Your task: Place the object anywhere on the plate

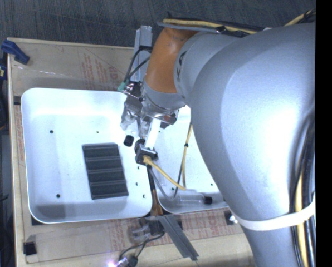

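The dark ribbed slab (105, 170) is lying flat in the left bin (38, 149), looking stiff and light, probably best gripped across its width. Farther, above that bin's right rim, the end effector (138, 124) is hovering; open or closed, I cannot tell.

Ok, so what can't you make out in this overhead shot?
All in the camera view:
- The right bin: mostly hidden under the arm, so what lies in it can't be told.
- The gripper: too small and cluttered to tell whether it holds anything.
- A clear item at the right bin's near rim: partly under the arm, unidentifiable.
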{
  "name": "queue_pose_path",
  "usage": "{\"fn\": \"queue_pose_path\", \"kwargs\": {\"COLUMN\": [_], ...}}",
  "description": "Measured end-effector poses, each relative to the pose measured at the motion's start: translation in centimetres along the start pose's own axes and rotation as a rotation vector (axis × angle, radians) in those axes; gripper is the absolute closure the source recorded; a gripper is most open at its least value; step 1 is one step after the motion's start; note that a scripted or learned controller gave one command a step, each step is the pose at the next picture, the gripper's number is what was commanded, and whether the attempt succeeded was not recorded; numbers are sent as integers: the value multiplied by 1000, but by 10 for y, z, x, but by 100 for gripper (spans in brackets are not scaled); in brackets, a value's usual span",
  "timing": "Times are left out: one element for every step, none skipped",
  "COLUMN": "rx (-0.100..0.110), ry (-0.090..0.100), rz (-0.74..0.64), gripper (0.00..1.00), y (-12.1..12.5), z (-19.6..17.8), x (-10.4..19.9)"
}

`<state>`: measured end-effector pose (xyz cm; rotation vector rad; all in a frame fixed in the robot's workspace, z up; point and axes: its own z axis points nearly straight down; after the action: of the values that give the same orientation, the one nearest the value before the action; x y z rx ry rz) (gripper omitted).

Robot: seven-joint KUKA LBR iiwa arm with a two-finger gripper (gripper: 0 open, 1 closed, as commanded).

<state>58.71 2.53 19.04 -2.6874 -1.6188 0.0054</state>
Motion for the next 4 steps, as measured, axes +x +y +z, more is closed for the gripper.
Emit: {"fn": "queue_pose_path", "kwargs": {"rx": [3, -5, -3, -2], "ry": [-5, -1, -2, -3], "rz": [103, -502, -287, -122], "gripper": [100, 100, 100, 100], "y": [-140, -118, -138, -76], "z": [51, 0, -10, 23], "x": [30, -13, 69, 62]}}
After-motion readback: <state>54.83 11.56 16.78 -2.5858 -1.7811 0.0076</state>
